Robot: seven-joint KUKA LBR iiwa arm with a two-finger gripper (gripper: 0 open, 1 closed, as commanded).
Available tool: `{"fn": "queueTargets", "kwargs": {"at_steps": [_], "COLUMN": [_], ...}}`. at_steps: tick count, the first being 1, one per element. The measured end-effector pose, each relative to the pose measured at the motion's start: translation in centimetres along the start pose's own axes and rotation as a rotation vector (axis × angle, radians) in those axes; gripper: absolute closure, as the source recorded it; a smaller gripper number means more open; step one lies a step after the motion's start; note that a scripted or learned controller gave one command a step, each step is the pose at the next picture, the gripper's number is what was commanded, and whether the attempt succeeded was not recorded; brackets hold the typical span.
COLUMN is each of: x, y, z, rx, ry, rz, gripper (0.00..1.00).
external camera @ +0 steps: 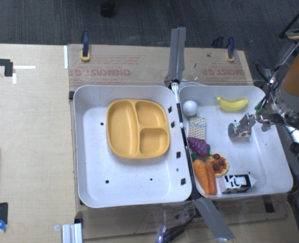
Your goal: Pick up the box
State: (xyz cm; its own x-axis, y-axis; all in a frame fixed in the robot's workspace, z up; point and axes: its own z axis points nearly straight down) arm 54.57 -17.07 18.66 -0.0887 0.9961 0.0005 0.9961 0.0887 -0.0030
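A small black-and-white box [238, 182] lies on its side near the front edge of the right bin [271, 151]. A flat speckled packet [197, 128] lies by the bin's left wall. My gripper [239, 129] hangs low over the middle of the right bin, below the banana [233, 103]. It is well behind the black-and-white box and to the right of the packet, touching neither. The arm [291, 92] reaches in from the right.
In the right bin there are also a white ball [190, 107], purple grapes [199, 146], a carrot [202, 176] and a small fruit tart [218, 163]. A yellow divided plate [138, 128] sits in the left bin [88, 176]. A metal divider [178, 59] runs between the bins.
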Motion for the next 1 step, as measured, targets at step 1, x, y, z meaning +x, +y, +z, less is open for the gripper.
{"fn": "queueTargets", "kwargs": {"at_steps": [1], "x": [-0.09], "y": [0.0], "z": [-0.83], "rx": [0.001], "ry": [-0.001], "rz": [0.002], "gripper": [1.0]}}
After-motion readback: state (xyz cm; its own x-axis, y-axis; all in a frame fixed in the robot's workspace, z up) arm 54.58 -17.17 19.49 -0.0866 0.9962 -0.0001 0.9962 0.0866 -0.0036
